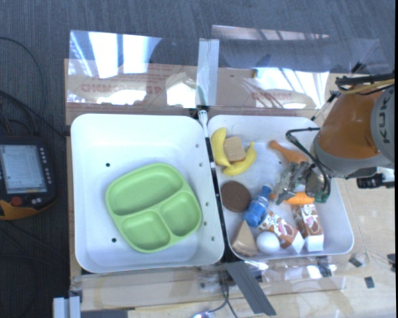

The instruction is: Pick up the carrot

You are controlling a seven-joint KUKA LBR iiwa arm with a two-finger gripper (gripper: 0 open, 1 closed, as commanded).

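Camera view looked down on two white bins side by side, with the arm (355, 128) reaching in from the right over the right bin (338, 240). Its gripper (293, 183) hung low among the toys there, and whether its fingers were spread or closed could not be told from this angle. One carrot (287, 152) lay at a slant near the bin's upper right, just above the gripper, and a smaller orange piece (298, 198) sat right beneath the fingertips, though nothing showed clearly clamped between them. To the left lay a banana (233, 156) curled around a tan block (234, 148), a brown disc (235, 195), and a blue bottle (257, 209). Two small cartons (309, 224) and a white egg (268, 242) rested along the near wall. A green divided plate (154, 206) sat in the left bin (93, 138).
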